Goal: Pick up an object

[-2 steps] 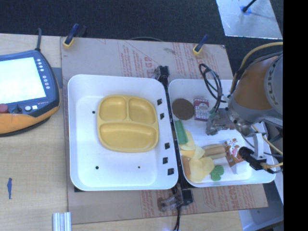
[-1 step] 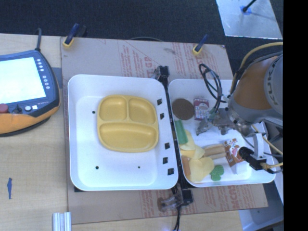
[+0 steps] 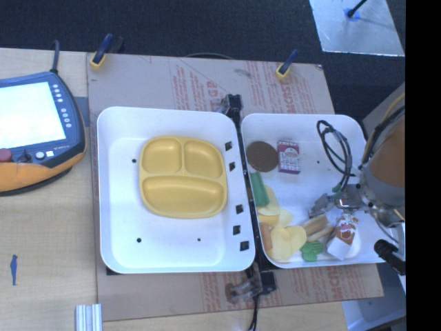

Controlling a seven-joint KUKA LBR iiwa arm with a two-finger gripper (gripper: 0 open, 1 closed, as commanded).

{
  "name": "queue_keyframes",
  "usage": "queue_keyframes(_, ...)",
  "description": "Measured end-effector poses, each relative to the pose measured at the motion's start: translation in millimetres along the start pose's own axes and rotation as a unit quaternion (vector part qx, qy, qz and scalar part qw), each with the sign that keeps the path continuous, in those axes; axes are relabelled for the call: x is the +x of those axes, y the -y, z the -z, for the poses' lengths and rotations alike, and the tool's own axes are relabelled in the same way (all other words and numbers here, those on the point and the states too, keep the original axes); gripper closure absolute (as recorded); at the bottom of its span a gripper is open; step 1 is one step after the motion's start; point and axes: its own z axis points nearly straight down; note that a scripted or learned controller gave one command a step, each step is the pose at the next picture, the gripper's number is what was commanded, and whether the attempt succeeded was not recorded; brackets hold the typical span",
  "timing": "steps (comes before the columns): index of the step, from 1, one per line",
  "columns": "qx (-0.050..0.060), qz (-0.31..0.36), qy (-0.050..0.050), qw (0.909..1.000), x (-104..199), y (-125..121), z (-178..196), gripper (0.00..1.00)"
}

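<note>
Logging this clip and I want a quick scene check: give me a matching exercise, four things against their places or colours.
Things:
1. tray
2. brown disc
3. red carton
4. black cable

Places or colours:
A. loops near the right bin's far right corner
B. yellow, in the left bin
C. right bin, against the divider
D. right bin, just right of the disc

Pairs: 1-B, 2-C, 3-D, 4-A

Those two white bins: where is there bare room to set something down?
Left bin: bare floor rings the yellow divided plate, widest along its near edge. Right bin: a patch between the small red carton and black cable. Its near half is crowded with toy food by the gripper.
</note>
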Motion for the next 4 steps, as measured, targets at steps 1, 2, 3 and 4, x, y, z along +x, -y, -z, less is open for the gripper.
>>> queue_keyframes(1, -0.002, 0.008, -0.003, 1.0000, 70.3, -56.6, 0.8, 0.00)
queue_keyframes(2, 0.002, 0.000, -0.001, 1.0000, 6.7, -14.7, -0.1, 0.00)
queue_keyframes(3, -0.002, 0.008, -0.003, 1.0000, 78.1, -74.0, 1.0, 0.00)
queue_keyframes(4, -0.004, 0.005, -0.002, 1.0000, 81.1, -153.6, 3.4, 0.00)
